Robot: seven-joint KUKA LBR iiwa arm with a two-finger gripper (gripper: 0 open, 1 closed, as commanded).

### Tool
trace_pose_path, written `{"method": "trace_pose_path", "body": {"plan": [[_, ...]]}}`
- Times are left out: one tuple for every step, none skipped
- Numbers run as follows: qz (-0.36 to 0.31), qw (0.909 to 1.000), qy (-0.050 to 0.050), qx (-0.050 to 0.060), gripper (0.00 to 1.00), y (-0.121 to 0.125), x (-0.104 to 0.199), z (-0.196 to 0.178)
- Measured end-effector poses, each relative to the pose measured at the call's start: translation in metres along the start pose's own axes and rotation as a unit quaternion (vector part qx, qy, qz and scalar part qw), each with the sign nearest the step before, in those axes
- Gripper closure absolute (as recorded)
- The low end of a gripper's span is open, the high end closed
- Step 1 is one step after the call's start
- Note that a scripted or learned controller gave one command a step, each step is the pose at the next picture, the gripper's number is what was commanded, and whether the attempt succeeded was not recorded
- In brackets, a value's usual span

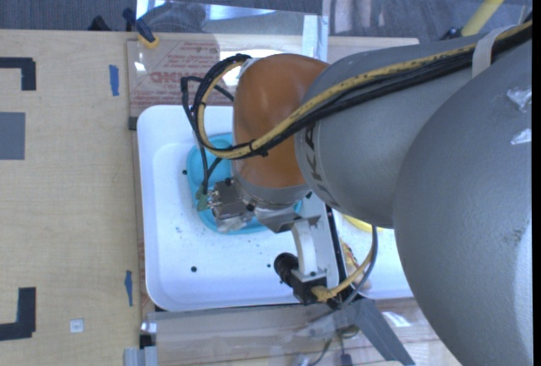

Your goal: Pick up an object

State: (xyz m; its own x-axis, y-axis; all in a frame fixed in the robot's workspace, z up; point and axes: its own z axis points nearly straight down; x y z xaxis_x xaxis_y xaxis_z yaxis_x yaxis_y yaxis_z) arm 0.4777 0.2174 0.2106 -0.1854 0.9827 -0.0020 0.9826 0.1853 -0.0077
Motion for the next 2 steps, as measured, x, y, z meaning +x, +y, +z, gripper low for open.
{"method": "trace_pose_path", "body": {"plan": [[0.173, 0.9849, 0.001, -0.001, 1.00, 0.000, -0.004, 0.010], [0.491, 0.8714, 0.002, -0.002, 1.00, 0.002, 0.007, 0.026]]}}
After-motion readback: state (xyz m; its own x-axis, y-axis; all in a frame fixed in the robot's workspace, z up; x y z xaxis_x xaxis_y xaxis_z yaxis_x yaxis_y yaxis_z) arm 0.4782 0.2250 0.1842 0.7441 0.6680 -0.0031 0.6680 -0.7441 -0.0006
